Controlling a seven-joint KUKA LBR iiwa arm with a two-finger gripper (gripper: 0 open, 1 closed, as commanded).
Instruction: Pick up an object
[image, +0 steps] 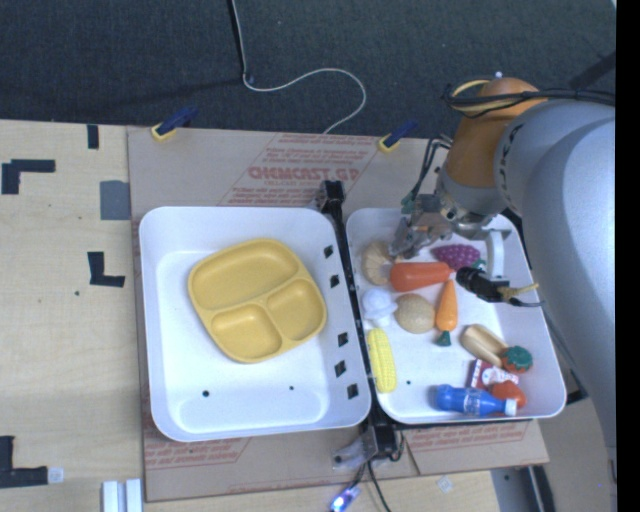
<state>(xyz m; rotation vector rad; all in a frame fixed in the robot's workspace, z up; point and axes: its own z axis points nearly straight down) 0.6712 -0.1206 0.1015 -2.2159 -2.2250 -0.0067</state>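
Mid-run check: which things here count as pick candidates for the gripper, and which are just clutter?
Part of the job:
- gripper, over the right bin
- carrots, grapes, potato, corn, hot dog, blue bottle

Just lying about:
- yellow divided plate in the left bin
- blue clamps
- white cable

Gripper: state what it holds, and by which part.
Cannot be told. The gripper is low in the right bin, over the toy food near the orange carrot; no grasp shows.
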